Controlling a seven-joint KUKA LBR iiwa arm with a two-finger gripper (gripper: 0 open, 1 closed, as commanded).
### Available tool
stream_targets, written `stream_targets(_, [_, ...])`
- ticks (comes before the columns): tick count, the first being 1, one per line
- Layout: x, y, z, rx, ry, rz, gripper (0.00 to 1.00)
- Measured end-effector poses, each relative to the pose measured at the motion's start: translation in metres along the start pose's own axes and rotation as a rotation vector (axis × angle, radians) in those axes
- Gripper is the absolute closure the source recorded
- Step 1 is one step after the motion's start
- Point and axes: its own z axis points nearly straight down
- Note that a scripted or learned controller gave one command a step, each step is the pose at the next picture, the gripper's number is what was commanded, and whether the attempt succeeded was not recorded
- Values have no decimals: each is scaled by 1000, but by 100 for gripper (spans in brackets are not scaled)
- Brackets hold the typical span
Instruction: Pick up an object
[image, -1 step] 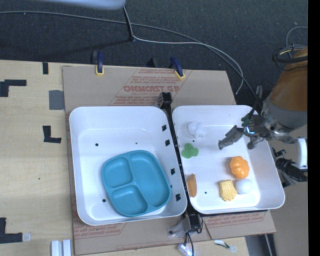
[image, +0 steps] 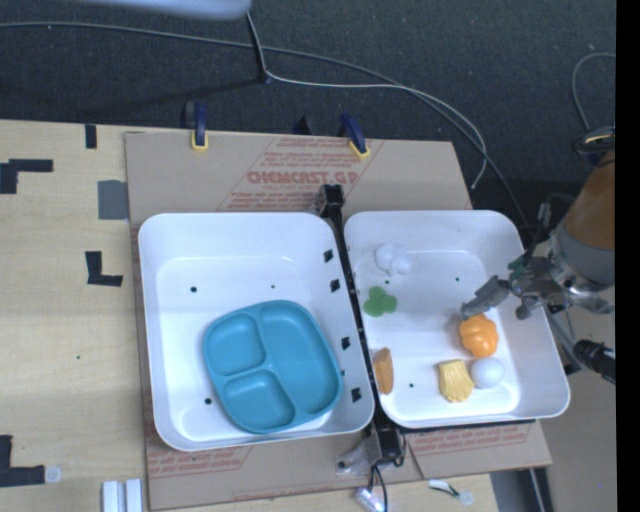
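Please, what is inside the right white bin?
Inside the right bin: a white object, green piece, orange ball, yellow block, white ball, orange-brown piece. Nothing appears covered.

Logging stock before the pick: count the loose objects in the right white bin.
6, none seemingly hidden: translucent white piece far-left, green leafy toy left, orange-brown stick near-left, round orange fruit toy under the gripper, yellow ridged block and white ball near-right.

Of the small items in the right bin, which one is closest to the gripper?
The round orange item, just below the gripper. The white ball, yellow piece, green piece and others lie farther off.
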Motion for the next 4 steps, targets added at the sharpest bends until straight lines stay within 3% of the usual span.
stream_targets(1, [-27, 29, 118, 0, 1, -4, 0])
stream_targets(2, [-5, 1, 112, -8, -1, -5, 0])
stream_targets(3, [-5, 2, 102, -8, -1, -5, 100])
stream_targets(4, [43, 32, 50, -9, 0, -10, 100])
